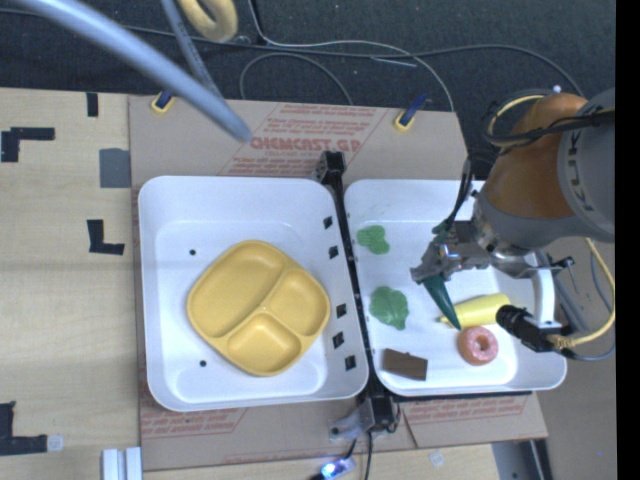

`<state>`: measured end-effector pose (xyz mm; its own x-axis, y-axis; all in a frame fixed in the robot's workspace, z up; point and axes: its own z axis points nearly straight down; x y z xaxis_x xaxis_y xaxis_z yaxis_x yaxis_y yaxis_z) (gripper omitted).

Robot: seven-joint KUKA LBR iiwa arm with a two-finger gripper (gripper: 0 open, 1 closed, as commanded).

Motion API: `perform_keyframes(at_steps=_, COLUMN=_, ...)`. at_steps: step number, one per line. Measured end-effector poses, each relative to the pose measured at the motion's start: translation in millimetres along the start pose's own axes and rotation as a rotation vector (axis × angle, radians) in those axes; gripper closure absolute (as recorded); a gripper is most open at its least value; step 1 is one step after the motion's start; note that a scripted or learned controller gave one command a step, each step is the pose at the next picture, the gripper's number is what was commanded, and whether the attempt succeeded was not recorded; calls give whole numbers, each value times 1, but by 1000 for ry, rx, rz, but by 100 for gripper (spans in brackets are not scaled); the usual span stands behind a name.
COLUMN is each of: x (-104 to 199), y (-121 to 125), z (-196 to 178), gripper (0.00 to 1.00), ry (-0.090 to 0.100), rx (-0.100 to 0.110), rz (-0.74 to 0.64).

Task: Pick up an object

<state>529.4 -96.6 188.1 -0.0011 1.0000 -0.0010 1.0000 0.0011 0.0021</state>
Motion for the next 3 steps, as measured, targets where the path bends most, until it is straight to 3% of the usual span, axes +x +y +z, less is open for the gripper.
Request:
perform_keyframes(at_steps=1, x=0, y=1, z=-48, gripper=100, ry=0, rx=-1, rz=0)
perform_keyframes(at_steps=3, x=106, y=-9, z=-30, gripper=100, ry=2, rx=6, rz=-5)
